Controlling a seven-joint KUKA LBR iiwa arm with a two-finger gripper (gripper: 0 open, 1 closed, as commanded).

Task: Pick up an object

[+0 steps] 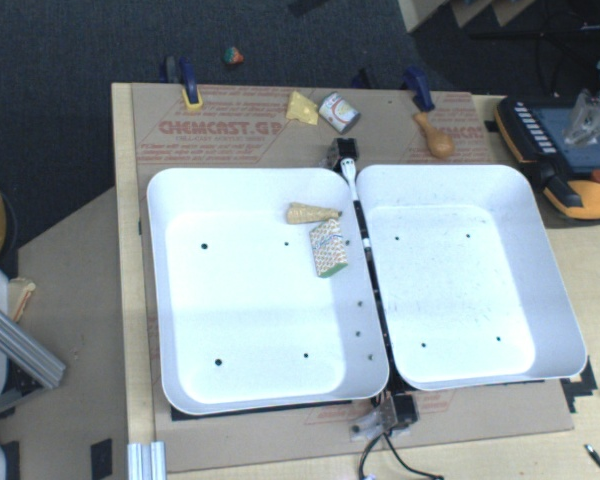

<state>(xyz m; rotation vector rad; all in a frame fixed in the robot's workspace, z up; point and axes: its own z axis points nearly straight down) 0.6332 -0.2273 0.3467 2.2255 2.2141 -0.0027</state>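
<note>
Objects sit in left bin (180, 298): tan piece (310, 213) and patterned packet (328, 247), touching, near the far right wall beside the divide. Right bin (540, 268) offers open floor. Claw state: cannot tell

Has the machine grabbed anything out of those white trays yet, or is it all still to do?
Nothing looks picked up yet. A tan piece and a patterned packet lie in the left bin, near its upper right corner. Nothing is being held there, so the whole pick is left.
</note>
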